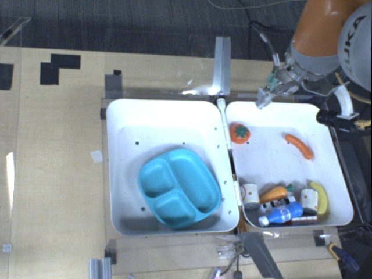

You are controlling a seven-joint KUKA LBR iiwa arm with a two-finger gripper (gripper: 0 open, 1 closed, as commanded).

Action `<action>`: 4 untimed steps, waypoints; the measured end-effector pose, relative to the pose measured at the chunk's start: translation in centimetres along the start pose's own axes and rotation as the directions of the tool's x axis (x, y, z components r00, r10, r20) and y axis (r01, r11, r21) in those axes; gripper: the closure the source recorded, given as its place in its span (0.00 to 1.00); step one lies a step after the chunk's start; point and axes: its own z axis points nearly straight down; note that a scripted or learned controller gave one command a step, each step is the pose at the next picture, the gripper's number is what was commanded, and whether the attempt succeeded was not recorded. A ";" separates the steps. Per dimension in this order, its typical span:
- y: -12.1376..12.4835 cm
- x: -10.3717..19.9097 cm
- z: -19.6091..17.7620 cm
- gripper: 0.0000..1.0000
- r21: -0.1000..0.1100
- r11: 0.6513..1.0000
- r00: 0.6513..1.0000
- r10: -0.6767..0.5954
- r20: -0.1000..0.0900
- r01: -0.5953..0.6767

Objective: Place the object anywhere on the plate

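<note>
A blue plate [180,186] with three compartments lies in the left bin [125,127]. The right bin [270,129] holds a tomato [239,132] near its upper left corner and an orange sausage [299,145] towards the right. Along its front edge sit a small can [250,194], a carrot [273,193], a blue bottle [282,214] and a banana [319,196]. My gripper [268,93] hangs above the far rim of the right bin, with nothing seen in it. It is up and to the right of the tomato.
A metal post [222,65] stands at the back between the two bins. The grey arm with its orange band [325,16] fills the upper right corner. Black cable [244,4] runs across the dark floor behind the bench.
</note>
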 end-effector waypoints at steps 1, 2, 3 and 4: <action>0.0 0.0 0.0 0.00 0.000 1.000 1.000 0.000 0.000 0.000; 0.2 0.0 -1.2 1.00 -0.008 1.000 1.000 -0.004 0.004 0.004; -1.4 7.4 -2.7 1.00 0.001 0.995 0.995 -0.100 -0.002 0.100; 6.4 16.8 -8.9 1.00 -0.001 0.987 0.987 -0.162 -0.003 0.162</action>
